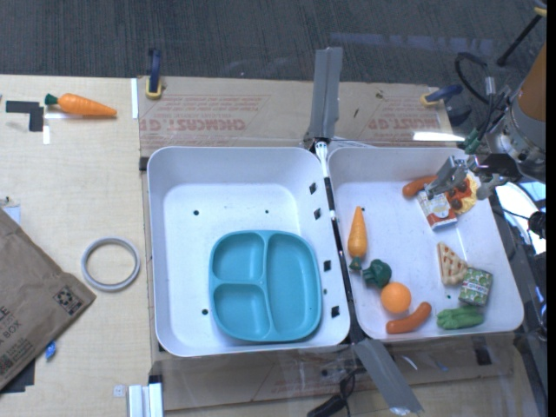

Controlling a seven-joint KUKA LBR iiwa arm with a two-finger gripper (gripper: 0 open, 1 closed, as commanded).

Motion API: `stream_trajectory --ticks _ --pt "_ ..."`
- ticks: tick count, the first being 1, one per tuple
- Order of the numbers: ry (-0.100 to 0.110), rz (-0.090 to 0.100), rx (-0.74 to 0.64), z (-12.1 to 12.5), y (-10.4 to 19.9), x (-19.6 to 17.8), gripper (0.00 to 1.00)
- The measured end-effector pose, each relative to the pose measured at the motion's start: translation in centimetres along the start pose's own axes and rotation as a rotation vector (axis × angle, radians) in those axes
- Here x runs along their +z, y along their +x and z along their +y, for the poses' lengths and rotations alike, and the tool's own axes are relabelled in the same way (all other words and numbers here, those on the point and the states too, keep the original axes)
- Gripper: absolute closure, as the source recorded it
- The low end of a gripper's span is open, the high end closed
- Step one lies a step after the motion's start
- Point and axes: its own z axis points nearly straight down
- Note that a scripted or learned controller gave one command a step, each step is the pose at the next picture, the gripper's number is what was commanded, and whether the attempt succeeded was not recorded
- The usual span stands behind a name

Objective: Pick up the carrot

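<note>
Right bin [512, 259]: pincer [453, 181] over carton [441, 208], carrot [357, 233] apart.

One fixed camera looks down at a slant from above the bench [69, 198], taking in both bins [165, 233] from moderate height; arm [530, 102] enters at right.

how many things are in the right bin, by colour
orange: 2, the carrot and the round orange fruit
red-orange: 2, sausages
green: 3, broccoli, green pod, green packet
tan: 1, waffle wedge
white and red: 1, packet beneath the tool
total: 9
</note>
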Motion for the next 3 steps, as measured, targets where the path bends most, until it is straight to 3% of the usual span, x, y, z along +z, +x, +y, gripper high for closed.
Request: stream_trajectory --ticks 1,2,3 --pt "0.0 0.001 -0.118 -2.7 5.4 9.1 0.0" --pt "-0.003 0.0 -0.235 -5.2 3.0 19.0 0.0" --pt "-0.001 0.001 -0.255 -7.5 3.2 19.0 0.0"
